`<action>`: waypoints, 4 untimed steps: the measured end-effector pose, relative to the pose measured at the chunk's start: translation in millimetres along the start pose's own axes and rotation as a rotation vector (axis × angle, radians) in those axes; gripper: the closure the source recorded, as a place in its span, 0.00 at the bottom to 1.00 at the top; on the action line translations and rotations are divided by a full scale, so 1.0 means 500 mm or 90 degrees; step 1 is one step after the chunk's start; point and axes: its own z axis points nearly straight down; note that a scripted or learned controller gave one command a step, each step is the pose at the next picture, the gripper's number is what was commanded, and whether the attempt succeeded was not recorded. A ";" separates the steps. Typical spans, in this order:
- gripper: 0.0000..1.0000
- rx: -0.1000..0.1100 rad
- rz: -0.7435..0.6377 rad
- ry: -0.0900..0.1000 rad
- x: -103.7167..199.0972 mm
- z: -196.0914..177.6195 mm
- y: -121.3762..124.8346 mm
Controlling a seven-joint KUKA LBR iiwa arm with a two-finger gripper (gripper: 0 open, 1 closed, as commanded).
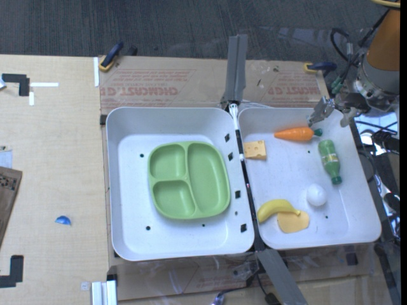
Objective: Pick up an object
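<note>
Pick not yet made. Gripper [332, 111] is hovering released, holding nothing, just right of the carrot [294, 133]; carrot is lying in the right bin [362, 224]. Descent, grasp and lift are remaining.

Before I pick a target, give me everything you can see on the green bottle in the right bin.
The green bottle looks like translucent green plastic with a pale label band around its middle and a darker green cap. It lies on its side on the right bin floor near the right wall, cap toward the front. Nothing touches it; the carrot lies just up-left of it.
</note>
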 end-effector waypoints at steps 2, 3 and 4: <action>0.00 -0.002 -0.069 0.004 -0.072 0.245 -0.041; 1.00 -0.004 -0.068 0.001 -0.076 0.226 -0.041; 1.00 -0.002 -0.373 0.000 -0.083 0.218 -0.128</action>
